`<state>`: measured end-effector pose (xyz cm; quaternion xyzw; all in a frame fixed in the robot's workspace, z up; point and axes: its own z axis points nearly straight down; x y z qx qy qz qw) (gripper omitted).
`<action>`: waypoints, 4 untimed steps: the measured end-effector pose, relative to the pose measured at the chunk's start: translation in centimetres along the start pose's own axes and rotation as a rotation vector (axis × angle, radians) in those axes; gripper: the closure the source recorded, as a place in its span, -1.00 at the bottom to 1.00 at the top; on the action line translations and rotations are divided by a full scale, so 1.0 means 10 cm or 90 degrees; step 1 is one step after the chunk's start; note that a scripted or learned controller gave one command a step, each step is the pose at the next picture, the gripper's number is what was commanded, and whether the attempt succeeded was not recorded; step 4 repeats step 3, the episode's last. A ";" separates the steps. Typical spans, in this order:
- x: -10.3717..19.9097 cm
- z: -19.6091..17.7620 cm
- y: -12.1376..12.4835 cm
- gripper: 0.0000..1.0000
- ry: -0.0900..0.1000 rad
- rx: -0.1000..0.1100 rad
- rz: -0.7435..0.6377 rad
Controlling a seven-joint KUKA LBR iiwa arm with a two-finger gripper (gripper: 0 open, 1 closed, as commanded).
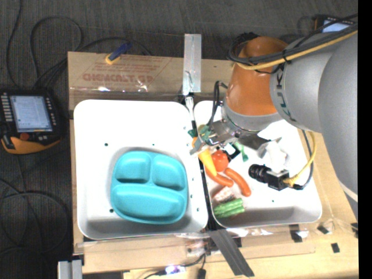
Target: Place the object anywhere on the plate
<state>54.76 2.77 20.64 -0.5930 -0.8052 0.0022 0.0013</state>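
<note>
The desk [116,74] carries two white bins side by side, and the big grey arm [325,97] with its orange band reaches in from the right of the frame. The left bin [96,127] holds only a blue plate [136,176] with three compartments, lying in its lower middle with nothing on it. The right bin [302,208] holds the loose things, so the task is at the picking step and nothing has reached the plate yet. The gripper [218,137] hangs low over the left edge of the right bin, just above a small heap of toy food next to the wall between the bins. How far open it is, or whether it has hold of anything, I cannot tell, since the wrist hides it from above. In the heap, a red piece [239,182] lies slanting toward the lower right, with an orange piece [220,161] at its upper end, just under the gripper. A green piece [228,208] lies near the bin's lower edge, a yellow piece [204,156] sits against the dividing wall, and a white piece [278,151] lies apart to the right. The orange piece looks like the likely target. The next move calls for a sure grasp on one piece alone, a lift clear of the wall, then a short carry to the left over the plate.
</note>
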 end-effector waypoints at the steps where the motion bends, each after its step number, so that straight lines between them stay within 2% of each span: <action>1: 0.05 -0.27 0.31 1.00 0.000 0.000 -0.021; 2: 0.87 -0.15 0.05 1.00 0.000 0.002 0.096; 3: 0.87 -0.15 0.05 -1.00 0.000 0.001 0.096; 4: 0.87 -0.15 0.05 -1.00 0.000 0.001 0.096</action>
